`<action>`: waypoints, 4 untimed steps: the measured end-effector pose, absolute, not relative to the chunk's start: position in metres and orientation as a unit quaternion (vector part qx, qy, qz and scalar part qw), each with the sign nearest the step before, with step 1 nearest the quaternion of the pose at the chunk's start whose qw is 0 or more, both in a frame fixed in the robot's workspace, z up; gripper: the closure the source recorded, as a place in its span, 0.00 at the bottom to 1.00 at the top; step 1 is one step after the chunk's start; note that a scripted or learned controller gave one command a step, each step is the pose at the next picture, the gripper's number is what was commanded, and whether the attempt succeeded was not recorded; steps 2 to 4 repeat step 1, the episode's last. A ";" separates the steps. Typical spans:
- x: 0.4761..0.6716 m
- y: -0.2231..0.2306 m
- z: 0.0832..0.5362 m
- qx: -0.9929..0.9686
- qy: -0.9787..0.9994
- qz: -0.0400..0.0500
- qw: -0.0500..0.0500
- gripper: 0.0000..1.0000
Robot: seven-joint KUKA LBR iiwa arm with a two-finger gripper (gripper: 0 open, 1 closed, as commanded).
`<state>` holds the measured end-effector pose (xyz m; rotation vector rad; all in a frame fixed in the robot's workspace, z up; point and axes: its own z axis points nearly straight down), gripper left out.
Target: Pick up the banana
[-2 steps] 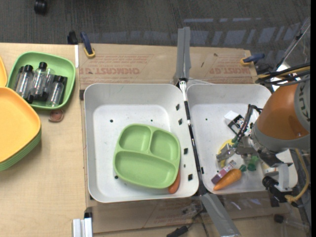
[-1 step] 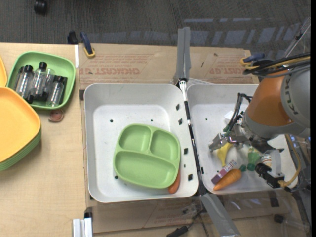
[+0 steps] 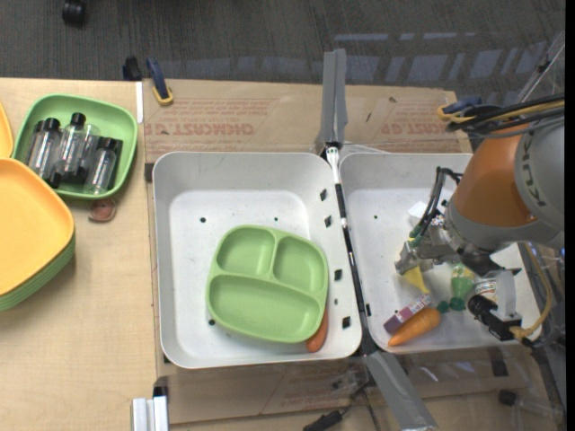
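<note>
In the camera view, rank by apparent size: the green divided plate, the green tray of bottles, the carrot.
1. Green divided plate, largest.
2. Green tray of bottles, clearly smaller.
3. Carrot, smallest by far.
None look alike enough to tie.

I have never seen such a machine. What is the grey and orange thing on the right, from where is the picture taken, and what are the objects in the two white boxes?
The grey and orange thing is a robot arm. It reaches in from the right, and its gripper, a two-finger hand, is low inside the right bin. One camera above the bench looks down at a slant.

Under the gripper lies something yellow, probably the banana it should pick up. I cannot tell if it is held. Nearby lie a carrot, a green item and a small packet.

The left bin holds a green divided plate, with an orange object showing from under its edge.

On the left stand yellow plates and a green tray of small bottles.
</note>
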<state>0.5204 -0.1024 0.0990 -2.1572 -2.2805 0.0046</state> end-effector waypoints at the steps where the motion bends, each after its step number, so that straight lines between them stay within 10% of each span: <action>1: 0.551 -0.088 0.191 -0.665 -0.747 0.001 0.000 1.00; 4: 0.551 -0.088 0.191 -0.665 -0.747 0.001 0.000 1.00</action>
